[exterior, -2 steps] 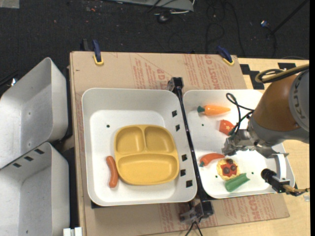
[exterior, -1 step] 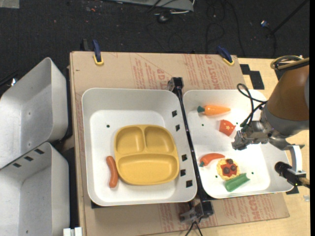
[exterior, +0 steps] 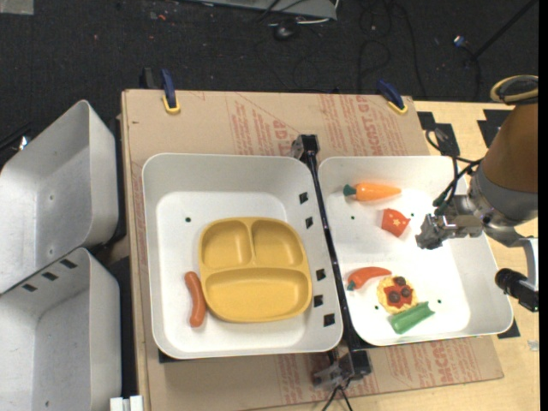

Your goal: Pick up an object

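End effector (exterior: 431,232) hovers beside red piece (exterior: 395,222).

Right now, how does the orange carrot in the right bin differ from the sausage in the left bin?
The carrot is bright orange with a green end; the sausage is a plain red-brown. The carrot tapers to a point, while the sausage has an even width with rounded ends. The carrot lies across its bin near the far wall; the sausage lies lengthwise beside the yellow tray. Both are long toy foods lying flat.

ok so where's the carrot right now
The carrot lies near the top edge of the right bin, just above the small red piece and up-left of the gripper.
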